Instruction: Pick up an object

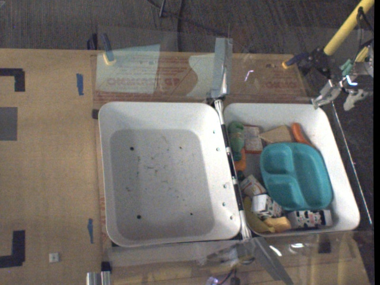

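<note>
Gripper (337, 97) hangs open and empty just beyond the right bin's (347, 177) far corner, well apart from the teal divided plate (295, 176) inside.

dark carpet floor (71, 10), brown bench (47, 177)

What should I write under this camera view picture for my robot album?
The gripper hovers by the right bin's far corner, above a teal tray and small toys; the left bin sits beside it.
</note>
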